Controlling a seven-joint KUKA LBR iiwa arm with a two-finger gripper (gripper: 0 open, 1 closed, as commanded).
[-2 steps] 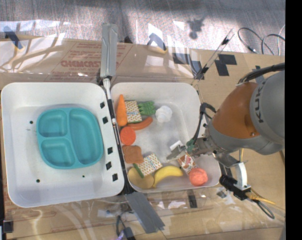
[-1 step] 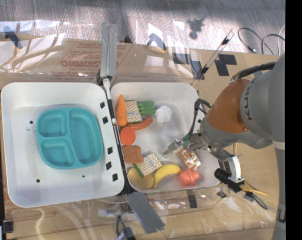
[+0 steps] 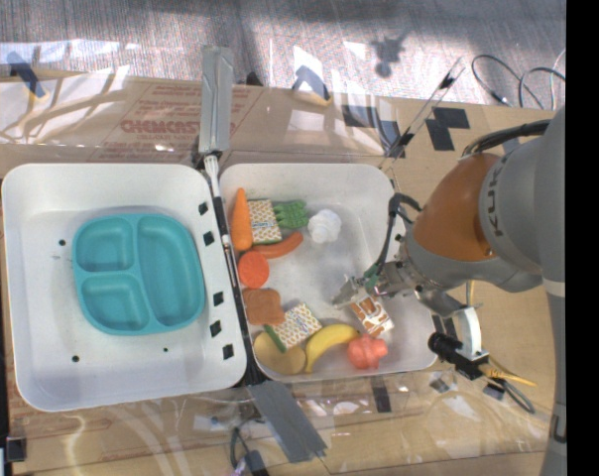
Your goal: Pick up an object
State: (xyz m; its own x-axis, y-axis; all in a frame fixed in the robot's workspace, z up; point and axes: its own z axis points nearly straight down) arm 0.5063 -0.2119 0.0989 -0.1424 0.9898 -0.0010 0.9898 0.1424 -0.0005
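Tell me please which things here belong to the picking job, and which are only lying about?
Job: gripper; toys in the right bin: carrot, banana, white piece, small carton.
Lying about: teal tray in the left bin; cables.

reaches in from the right edge of the camera view, grey upper link at the far right. bends at a rounded orange band above the wrist, grey casing curving around it. tapers leftward and downward from there into a darker wrist section with cables looped close by. ends in the tool, low and pointed left, metal parts clustered at the tip. too small and cluttered at the tip to judge the gap. carries a white and black fitting on the wrist's lower side.
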